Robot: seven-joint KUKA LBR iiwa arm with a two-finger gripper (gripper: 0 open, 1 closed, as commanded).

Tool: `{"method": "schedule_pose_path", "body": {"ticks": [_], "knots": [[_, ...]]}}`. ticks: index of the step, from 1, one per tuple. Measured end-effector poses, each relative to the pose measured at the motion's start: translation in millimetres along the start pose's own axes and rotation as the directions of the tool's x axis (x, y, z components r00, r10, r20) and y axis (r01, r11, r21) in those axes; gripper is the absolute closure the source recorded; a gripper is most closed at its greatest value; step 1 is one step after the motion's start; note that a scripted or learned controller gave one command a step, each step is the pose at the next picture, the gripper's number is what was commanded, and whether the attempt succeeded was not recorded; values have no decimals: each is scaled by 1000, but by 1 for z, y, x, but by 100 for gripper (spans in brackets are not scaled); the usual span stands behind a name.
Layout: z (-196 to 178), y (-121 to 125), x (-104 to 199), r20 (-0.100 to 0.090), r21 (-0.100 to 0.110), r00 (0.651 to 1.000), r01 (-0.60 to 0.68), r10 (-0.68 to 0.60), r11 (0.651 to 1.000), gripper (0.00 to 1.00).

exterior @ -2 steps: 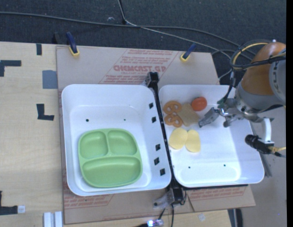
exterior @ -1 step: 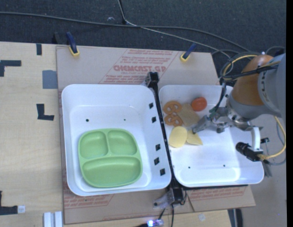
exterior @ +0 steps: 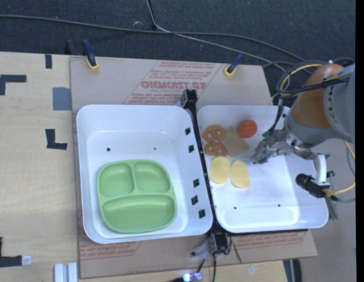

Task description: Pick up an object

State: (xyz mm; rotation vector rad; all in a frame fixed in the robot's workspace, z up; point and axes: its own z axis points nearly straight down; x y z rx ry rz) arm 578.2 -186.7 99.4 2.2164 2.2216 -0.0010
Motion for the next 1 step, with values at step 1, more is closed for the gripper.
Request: {"method": "schedule_pose_path", "body": {"ticks": [1], "knots": [[-57,9,-5,-1,-2,1000,-1,1,1000,100]]}}
